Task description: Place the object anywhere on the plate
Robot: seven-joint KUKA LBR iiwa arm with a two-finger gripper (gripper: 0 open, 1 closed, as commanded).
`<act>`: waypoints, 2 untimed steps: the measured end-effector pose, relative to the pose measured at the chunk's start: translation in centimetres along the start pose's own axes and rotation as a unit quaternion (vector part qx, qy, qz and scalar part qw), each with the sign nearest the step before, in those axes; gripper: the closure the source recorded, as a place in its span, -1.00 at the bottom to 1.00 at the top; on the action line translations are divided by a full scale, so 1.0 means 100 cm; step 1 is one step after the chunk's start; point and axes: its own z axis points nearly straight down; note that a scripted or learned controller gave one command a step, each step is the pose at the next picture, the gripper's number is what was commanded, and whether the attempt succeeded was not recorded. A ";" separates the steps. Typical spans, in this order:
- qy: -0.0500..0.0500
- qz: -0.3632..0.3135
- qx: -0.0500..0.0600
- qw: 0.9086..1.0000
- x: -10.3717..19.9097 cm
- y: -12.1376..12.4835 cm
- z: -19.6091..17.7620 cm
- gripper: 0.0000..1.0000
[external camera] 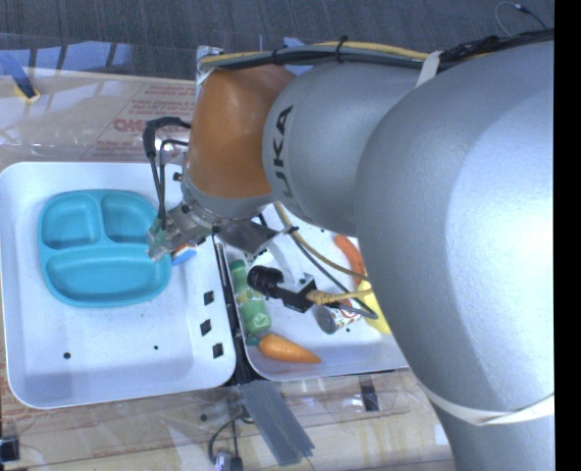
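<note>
We log the gripper [166, 241] at the blue plate's [94, 273] right rim, closed on a small blue-and-green object [178, 252]; we judge it light, probably rigid, best pinched across its narrow middle.

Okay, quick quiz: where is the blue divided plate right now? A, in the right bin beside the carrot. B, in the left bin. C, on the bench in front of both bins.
B: the blue plate lies in the left bin, while the carrot lies in the right bin.
</note>
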 end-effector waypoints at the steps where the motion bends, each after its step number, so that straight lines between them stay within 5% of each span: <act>1: 0.000 -0.009 0.000 1.000 0.052 -0.007 -0.046 1.00; 2: 0.000 -0.067 -0.001 0.998 0.092 0.030 -0.062 1.00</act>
